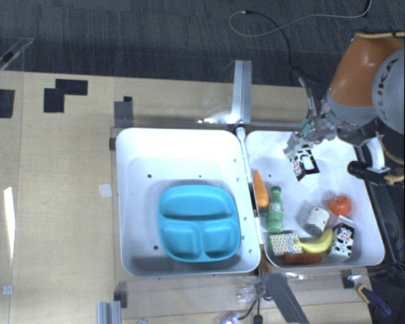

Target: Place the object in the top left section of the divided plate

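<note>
Nearest you, the banana [318, 242] lies well below the gripper [302, 143], among the right bin's [373, 247] clutter. You see a black-and-white card [305, 162] hanging at the fingertips, apparently pinched. Your plate [198, 221] sits far left of them.

The arm [370, 69] is cut off by the picture's right edge at three o'clock, so its upper links cannot be seen. The gripper [302, 140] is small and blurred; how its fingers stand cannot be told, nor whether the black-and-white card [305, 162] just below touches it. In the right bin [278, 158], toward five o'clock, the banana [318, 243] overlaps a red item [294, 257] too hidden to identify. A cable [297, 19] runs off the top edge.
</note>
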You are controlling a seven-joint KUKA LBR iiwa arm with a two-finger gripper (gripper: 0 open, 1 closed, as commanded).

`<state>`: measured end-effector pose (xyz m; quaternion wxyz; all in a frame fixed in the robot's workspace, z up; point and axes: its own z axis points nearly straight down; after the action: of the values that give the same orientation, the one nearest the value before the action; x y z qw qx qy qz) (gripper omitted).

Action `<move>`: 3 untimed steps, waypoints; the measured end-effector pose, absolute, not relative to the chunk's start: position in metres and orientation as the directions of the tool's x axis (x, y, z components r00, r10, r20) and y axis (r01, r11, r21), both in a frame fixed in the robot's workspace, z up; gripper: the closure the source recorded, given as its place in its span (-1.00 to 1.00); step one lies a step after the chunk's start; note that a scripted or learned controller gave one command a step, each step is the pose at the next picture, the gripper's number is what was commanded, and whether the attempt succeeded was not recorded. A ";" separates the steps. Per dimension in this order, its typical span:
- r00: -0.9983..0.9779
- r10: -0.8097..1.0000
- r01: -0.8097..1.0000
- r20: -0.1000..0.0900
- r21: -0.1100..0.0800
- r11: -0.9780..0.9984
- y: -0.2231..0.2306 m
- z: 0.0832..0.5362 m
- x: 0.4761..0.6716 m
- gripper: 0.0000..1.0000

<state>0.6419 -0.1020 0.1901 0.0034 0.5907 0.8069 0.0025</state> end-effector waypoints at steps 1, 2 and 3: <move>-0.074 0.997 0.997 0.000 0.004 0.074 -0.101 0.135 0.639 1.00; -0.306 0.952 0.952 -0.003 0.008 0.306 -0.094 0.096 0.588 1.00; -0.344 0.939 0.939 -0.011 0.021 0.344 -0.096 0.094 0.530 1.00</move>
<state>0.5298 -0.0958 0.0937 0.0104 0.5727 0.8196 0.0057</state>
